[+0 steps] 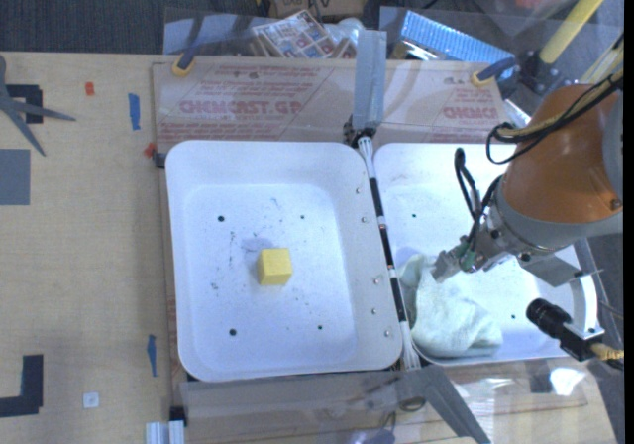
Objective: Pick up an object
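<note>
A small yellow block (274, 267) lies near the middle of the left bin (198, 184). A crumpled white cloth (451, 321) sits at the front left of the right bin (416, 174). My gripper (454, 264) hangs low in the right bin, right above the cloth's upper edge, with the grey and orange arm (560, 169) reaching in from the right. The fingers are too small and blurred to read, and I cannot tell whether they touch the cloth.
A divider rim (381, 234) runs between the two bins. A cardboard sheet (297, 100) lies behind them, with clutter and cables further back. Black cabling (466, 179) loops off the wrist. The wooden bench (79, 234) stretches to the left.
</note>
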You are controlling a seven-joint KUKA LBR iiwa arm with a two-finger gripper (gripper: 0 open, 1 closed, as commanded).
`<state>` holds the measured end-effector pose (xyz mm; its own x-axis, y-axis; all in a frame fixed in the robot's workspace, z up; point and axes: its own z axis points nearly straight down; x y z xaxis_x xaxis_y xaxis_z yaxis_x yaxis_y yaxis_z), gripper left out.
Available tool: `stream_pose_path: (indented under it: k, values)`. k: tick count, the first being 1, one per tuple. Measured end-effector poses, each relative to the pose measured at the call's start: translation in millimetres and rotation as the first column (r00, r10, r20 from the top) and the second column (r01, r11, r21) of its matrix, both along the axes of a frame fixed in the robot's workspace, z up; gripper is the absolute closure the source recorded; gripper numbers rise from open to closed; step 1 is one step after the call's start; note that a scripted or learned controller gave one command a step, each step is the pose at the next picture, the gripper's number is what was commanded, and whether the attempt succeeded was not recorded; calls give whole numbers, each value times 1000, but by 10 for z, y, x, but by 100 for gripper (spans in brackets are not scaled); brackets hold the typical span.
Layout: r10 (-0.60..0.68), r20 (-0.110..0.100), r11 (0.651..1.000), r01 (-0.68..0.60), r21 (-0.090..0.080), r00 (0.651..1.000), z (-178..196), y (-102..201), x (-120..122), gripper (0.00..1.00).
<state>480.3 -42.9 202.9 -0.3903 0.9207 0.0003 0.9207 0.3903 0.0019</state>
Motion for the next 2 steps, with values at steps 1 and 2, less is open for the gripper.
stream_pose_path:
  k: [1,2]
  values:
    - [-543,0,840,543,-1,840,-24,504,-5,100]
    - [-705,-1,709,705,-2,709,774,839,493,100]
